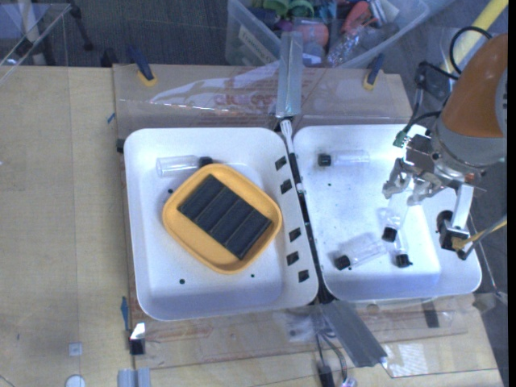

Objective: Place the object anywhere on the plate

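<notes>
A yellow plate [174, 216] with a dark ribbed insert lies in the left bin [145, 280]. Several clear tubes with black caps lie in the right bin [355, 204]: one near the back [345, 159], one at the front [360, 251], and one upright-looking tube [393, 218] toward the right. My gripper [414, 188] hangs over the right side of the right bin, just above and behind that third tube. Its fingers stand apart and nothing shows between them.
Another clear tube [177, 165] rests in the left bin behind the plate. A divider with black clips [290, 208] runs between the bins. A clear tub of colourful toys [322, 10] stands behind the bench. A yellow-tipped part [459, 244] hangs beside the wrist.
</notes>
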`<state>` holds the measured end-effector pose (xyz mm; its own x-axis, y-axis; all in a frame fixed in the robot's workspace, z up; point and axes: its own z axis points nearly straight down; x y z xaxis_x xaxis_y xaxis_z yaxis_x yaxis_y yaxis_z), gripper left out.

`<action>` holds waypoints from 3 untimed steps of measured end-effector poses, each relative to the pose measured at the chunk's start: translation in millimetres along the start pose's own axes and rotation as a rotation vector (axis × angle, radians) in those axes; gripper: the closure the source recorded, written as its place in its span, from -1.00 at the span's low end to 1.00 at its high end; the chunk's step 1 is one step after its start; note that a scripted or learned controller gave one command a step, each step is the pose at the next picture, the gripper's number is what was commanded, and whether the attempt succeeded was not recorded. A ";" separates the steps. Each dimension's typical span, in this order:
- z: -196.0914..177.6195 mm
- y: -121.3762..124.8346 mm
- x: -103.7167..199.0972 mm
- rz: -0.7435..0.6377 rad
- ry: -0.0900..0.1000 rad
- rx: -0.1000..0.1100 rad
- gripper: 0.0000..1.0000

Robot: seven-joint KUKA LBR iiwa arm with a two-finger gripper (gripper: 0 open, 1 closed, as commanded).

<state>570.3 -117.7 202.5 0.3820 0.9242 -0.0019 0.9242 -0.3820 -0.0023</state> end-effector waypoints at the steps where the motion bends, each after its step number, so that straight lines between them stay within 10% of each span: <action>1: -6.3 -63.0 64.4 -0.236 0.003 0.002 1.00; 3: 18.4 -69.7 147.2 -0.403 0.001 -0.002 1.00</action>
<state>562.1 44.9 184.0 -0.0115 0.9999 0.0001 0.9999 0.0115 -0.0004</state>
